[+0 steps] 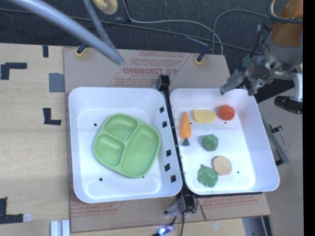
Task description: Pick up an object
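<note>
The right bin [261, 146] holds several toy foods: an orange carrot [185, 125], a pale yellow piece [204, 116], a red tomato [226, 112], a green pepper [209, 142], a tan round piece [222, 165] and a leafy green piece [207, 176]. My gripper [240, 88] hangs over the bin's far right corner, up and to the right of the tomato. Its two dark fingers [226, 87] stand apart, open, with nothing between them.
The left bin [81, 132] holds a green divided plate [128, 144]. A black divider [169, 132] runs between the bins. Cables [197, 28] lie on the dark surface behind the cardboard sheet, and a grey pole [64, 18] crosses the upper left.
</note>
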Available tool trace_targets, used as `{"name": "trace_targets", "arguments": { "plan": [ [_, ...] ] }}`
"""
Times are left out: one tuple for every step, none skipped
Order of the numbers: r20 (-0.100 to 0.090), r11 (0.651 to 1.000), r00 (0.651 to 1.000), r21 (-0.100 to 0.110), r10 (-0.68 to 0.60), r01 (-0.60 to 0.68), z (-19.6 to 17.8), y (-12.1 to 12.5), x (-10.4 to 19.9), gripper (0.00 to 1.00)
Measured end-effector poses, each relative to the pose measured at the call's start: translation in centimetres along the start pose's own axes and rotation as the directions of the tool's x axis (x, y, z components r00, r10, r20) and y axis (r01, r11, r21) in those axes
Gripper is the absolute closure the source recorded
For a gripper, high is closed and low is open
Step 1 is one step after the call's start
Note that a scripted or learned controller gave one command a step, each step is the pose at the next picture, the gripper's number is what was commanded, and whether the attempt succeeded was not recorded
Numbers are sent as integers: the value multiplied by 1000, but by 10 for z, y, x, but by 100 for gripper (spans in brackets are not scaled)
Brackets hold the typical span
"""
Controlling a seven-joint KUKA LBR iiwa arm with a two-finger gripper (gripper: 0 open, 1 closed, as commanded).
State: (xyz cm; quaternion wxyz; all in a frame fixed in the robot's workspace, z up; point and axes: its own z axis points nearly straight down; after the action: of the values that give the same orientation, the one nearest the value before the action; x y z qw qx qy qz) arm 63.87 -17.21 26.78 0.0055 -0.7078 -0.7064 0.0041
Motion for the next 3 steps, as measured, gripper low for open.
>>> {"name": "trace_targets", "arguments": {
  "plan": [
    [2,1000,1000,-12,-4,4,-8,2,1,0],
    [2,1000,1000,-8,-4,4,38,3,7,0],
    [2,1000,1000,-7,-3,3,102,-1,7,0]
  ]
}}
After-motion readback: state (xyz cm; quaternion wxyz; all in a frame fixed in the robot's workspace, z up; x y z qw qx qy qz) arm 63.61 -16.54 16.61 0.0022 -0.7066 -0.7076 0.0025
